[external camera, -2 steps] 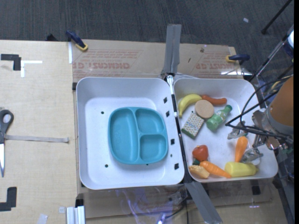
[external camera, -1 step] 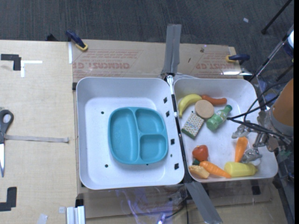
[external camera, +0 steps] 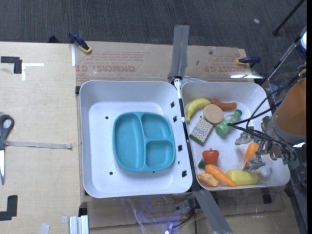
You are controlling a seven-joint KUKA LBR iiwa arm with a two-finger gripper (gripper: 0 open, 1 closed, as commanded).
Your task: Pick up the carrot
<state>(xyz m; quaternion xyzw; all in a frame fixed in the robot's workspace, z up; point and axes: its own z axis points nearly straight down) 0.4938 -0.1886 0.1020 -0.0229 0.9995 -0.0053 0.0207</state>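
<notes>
In the camera view, the hand (external camera: 250, 152) sits in the right bin (external camera: 258, 89) near its right wall, pinching an orange carrot (external camera: 249, 153) between its fingers. A second carrot (external camera: 219, 174) lies near the front, beside a yellow piece (external camera: 242, 177).

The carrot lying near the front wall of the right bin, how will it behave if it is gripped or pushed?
The carrot looks like a smooth plastic toy, so it is probably stiff and light. Its round, tapered body may slip from a grip or roll when pushed, though the yellow piece beside it could stop it.
</notes>
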